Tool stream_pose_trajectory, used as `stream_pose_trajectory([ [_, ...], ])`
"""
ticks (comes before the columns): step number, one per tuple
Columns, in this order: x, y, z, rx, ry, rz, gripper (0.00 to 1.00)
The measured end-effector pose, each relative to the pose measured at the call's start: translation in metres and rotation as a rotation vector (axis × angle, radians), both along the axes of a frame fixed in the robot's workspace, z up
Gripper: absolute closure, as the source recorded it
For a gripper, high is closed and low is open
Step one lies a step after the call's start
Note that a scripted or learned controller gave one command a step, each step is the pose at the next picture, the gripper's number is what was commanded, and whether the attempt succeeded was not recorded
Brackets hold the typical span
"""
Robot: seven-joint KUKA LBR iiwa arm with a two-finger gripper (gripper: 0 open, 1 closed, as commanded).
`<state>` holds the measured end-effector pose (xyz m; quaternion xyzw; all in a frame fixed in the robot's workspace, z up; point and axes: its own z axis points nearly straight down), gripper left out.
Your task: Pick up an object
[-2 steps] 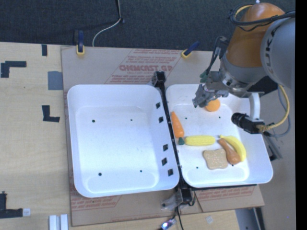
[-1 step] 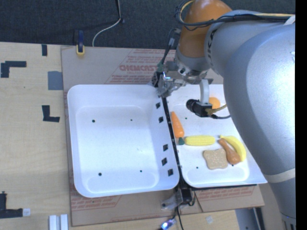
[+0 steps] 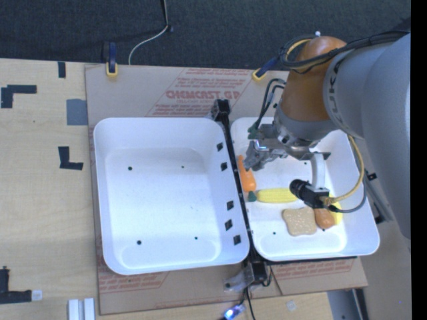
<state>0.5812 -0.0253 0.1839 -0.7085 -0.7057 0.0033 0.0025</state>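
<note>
Orange carrot-like toy (image 3: 247,180), small and made of plastic, is seen lying at the left wall of the right white bin (image 3: 347,245), and it is judged to be the likely target, because the gripper (image 3: 256,156) is placed just above it. To the left, the other white bin (image 3: 113,179) is seen with only small dark marks on its floor. Further right, a yellow banana-shaped piece (image 3: 275,195), a tan slice of toy bread (image 3: 299,221) and a small orange-red piece (image 3: 325,219) are lying on the floor of the right bin, near each other. The task is judged as not yet done: nothing is seen lifted. Whether the claw is apart or together cannot be told, and no object is seen held in it.
</note>
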Motion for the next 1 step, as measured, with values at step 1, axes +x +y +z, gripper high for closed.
stream_pose_trajectory([
  [1,0.0399,0.0395,0.0915,0.002,-0.017,0.009,1.00],
])
